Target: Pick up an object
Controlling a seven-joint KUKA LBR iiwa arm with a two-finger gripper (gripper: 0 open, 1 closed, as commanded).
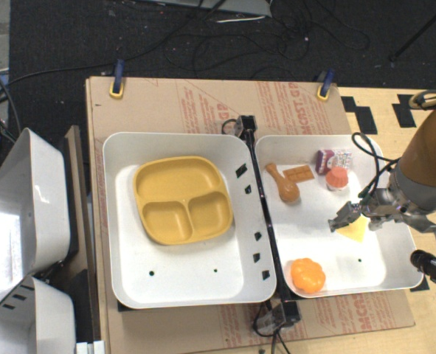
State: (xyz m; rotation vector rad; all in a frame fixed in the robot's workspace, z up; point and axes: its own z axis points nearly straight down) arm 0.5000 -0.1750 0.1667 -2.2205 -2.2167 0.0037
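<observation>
Two shallow white bins sit side by side on a brown cardboard-covered bench (203,102), seen from above at a slant. The left bin (122,271) holds a mustard-yellow plastic plate with three compartments (182,199), lying flat in its upper half.

The right bin (395,271) holds several small things. Near its top edge lie a brown wooden spoon-shaped piece (284,186) touching a flat tan rectangular piece (299,173), and to their right a small purple and white packet (332,159), partly blurred, just beside a small red round-topped object (337,178). A rounded orange toy fruit (308,275) rests at the bin's lower edge.

The grey arm with its orange band (423,157) enters from the right, partly cut off by the frame edge. Its pincer (348,220) hangs low over the middle of the right bin, directly above a small flat yellow wedge (355,231). The pincer's dark fingers overlap the wedge's upper edge, hiding part of it. Whether they are open, closed or gripping the wedge cannot be told; the fingertips merge into one dark, blurred shape.
</observation>
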